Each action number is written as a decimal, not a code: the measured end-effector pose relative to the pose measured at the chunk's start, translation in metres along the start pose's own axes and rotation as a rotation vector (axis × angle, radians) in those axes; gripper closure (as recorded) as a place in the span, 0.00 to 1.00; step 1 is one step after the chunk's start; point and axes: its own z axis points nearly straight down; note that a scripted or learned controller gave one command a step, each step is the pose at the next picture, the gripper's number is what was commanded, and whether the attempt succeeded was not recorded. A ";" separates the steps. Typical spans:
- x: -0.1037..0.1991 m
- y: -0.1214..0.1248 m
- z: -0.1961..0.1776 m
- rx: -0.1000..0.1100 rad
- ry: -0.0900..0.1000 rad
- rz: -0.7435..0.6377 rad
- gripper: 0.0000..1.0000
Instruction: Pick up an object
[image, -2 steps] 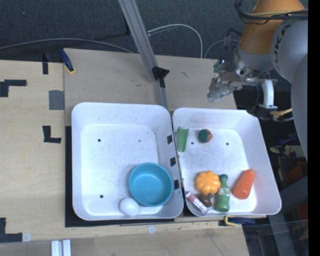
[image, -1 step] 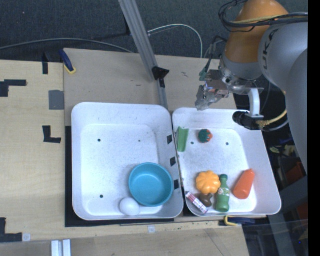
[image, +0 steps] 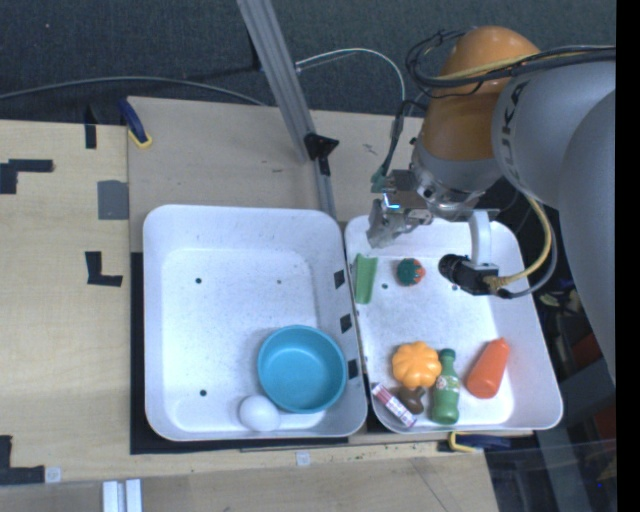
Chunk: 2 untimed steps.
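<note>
the gripper (image: 385, 232) hangs over the right bin's (image: 530, 400) far corner, holding nothing; how far it is open i cannot tell. nearest targets: green block (image: 365, 278) just below, small strawberry (image: 409, 271) beside. centre over one, then descend straight.

Two shallow white plastic bins sit side by side on the wooden desk (image: 60, 330). In the left bin (image: 200, 250), a round blue bowl (image: 300, 368) rests near the front right corner, with a small white ball (image: 259, 411) touching it at the front edge. In the right bin (image: 520, 400), a flat green block (image: 364, 278) lies by the left wall, and a small red and green berry toy (image: 409, 271) is beside it. Along the front sit an orange toy pumpkin (image: 416, 364), a green toy bottle (image: 446, 388) and an orange toy carrot (image: 487, 367). The claw (image: 386, 226) is above the back left corner.
</note>
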 end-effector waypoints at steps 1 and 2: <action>0.031 -0.029 0.001 -0.001 0.000 0.000 1.00; 0.066 -0.072 0.001 0.000 0.000 0.000 1.00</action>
